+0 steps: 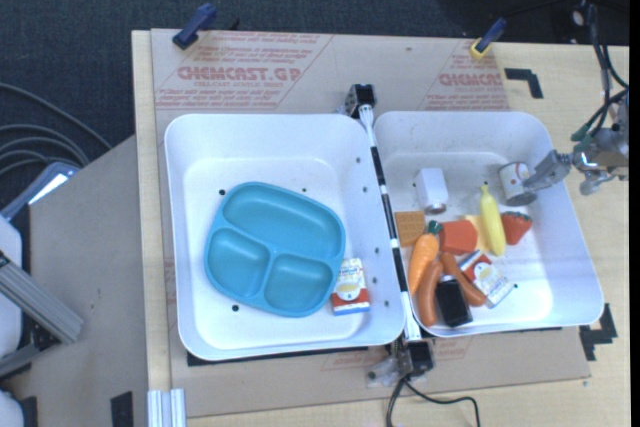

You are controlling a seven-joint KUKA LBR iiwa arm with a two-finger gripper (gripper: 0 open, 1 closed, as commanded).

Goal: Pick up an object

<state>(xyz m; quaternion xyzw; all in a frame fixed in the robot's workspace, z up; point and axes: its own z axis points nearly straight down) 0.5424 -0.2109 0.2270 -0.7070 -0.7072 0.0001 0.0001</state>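
Right white bin (560,215), end effector (520,180) above banana (491,223)

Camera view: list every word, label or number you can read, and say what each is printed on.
"CHEMCAST GP": red print on the brown protective sheet behind the left bin.
The same red print repeats behind the right bin; too blurred to read.
Small carton beside the blue divided plate: label too small to read.

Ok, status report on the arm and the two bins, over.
Two-finger gripper over right bin's far side, nothing seen between fingers. Yellow banana-shaped toy just beside it, in a crowded pile. Blue divided plate in left bin.
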